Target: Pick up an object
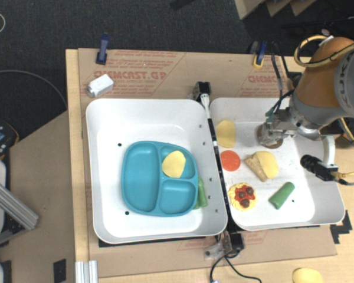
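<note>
The tool (273,135) hung over the right white plastic bin (318,214), near the worktop's far edge, above a pale-yellow wedge (264,165); its grip state was unclear.

Bright even overhead light, soft shadows, slightly soft focus

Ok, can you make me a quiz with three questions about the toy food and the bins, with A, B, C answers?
1. Where is the blue tray?
A. left bin
B. right bin
C. on the floor

2. What colour is the round flat piece beside the divider?
A. purple
B. orange-red
C. black

3. How does the yellow piece lie?
A. under the bench
B. hanging from the arm
C. resting in a tray compartment

Answers: 1 A, it sits inside the left bin. 2 B, it looks orange-red. 3 C, it lies in the tray's upper right compartment.
</note>
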Controlling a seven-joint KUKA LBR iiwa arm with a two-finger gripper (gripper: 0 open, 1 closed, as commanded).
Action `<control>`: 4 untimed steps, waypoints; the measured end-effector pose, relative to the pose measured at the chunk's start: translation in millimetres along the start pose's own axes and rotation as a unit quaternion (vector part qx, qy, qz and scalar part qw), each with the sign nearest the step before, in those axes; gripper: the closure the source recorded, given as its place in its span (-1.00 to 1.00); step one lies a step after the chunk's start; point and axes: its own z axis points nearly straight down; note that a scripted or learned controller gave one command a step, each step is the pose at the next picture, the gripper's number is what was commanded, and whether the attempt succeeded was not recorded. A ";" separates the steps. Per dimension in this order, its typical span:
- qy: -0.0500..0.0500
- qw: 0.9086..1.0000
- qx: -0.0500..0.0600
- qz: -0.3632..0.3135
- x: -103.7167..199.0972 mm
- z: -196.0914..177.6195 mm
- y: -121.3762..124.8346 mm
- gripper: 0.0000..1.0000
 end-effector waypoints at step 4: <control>0.002 1.000 0.005 0.000 -43.7 34.2 -94.4 1.00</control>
